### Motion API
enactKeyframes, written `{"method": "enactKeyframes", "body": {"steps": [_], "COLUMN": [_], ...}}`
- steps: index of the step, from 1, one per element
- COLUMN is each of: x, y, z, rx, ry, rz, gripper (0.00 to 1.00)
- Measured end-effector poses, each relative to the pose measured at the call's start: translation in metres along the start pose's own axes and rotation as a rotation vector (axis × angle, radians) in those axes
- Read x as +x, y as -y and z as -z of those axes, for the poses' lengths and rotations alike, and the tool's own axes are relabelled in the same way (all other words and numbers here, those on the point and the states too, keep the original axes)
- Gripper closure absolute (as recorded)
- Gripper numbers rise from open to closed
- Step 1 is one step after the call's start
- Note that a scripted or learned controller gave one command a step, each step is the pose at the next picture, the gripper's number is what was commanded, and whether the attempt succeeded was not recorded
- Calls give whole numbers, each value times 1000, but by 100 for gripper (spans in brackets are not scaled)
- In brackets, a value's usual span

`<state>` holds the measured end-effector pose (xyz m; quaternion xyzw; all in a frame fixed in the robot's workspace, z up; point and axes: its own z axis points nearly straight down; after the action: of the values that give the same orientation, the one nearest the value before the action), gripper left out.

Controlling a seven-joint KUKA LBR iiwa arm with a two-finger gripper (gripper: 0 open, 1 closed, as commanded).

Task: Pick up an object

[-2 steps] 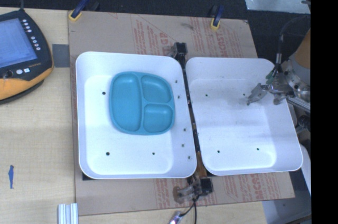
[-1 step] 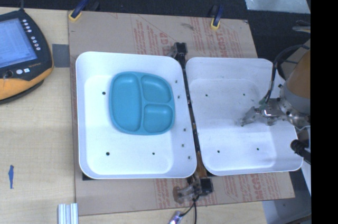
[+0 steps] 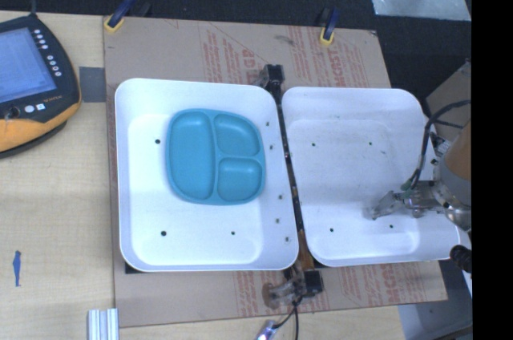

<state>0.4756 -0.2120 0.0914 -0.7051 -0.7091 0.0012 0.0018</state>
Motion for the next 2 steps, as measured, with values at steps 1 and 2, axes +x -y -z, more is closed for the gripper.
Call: {"method": "enactKeyframes", "body": {"steps": [1,2], "x": [20,66], "y": [-1,-1], "z": [5,11], "rx": [1,2], "ry": [-2,-2], "rz": [1,2], "gripper": [0,0]}}
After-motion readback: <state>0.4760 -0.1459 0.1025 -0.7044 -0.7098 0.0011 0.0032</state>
